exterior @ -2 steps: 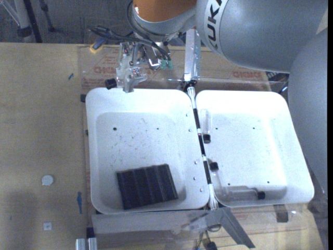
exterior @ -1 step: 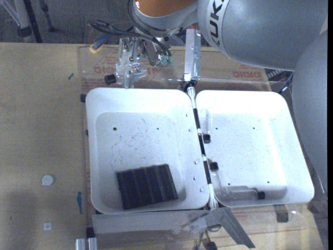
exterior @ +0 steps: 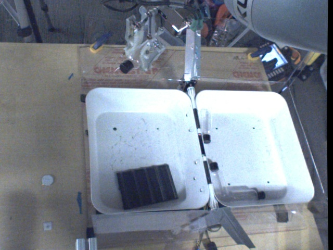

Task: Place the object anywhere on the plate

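Pretty clearly a robotics lab: a big grey industrial arm (exterior: 281, 9) hangs over a plywood table (exterior: 36, 113) with two white bins (exterior: 99, 103), and behind the bins there's a tangle of cables (exterior: 125, 3), clamps and tripod legs (exterior: 21, 9).

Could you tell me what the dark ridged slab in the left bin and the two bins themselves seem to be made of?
The dark ridged slab looks like matte black rubber or plastic: lengthwise grooves, no shine. The left bin and the right bin appear to be moulded white plastic, with smooth rounded rims and a soft sheen; the left one's floor shows fine scuffs.
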You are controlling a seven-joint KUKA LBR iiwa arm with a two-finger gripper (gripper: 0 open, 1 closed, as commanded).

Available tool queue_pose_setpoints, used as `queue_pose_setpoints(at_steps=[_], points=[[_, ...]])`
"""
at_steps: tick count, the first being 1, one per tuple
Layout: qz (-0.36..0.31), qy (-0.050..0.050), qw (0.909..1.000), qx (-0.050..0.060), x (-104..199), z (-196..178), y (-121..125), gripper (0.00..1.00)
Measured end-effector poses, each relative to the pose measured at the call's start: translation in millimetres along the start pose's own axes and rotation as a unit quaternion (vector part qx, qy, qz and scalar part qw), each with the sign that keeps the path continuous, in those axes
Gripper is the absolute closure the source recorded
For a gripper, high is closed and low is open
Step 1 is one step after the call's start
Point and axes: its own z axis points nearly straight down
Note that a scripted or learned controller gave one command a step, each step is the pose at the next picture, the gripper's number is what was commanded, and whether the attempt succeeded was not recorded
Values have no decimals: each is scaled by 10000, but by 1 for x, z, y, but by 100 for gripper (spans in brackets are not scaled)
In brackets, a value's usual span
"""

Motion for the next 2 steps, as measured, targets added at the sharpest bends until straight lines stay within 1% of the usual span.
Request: queue_pose_setpoints(at_steps=[2], points=[[16,-113,9999,-5,-3,-25,1,100]])
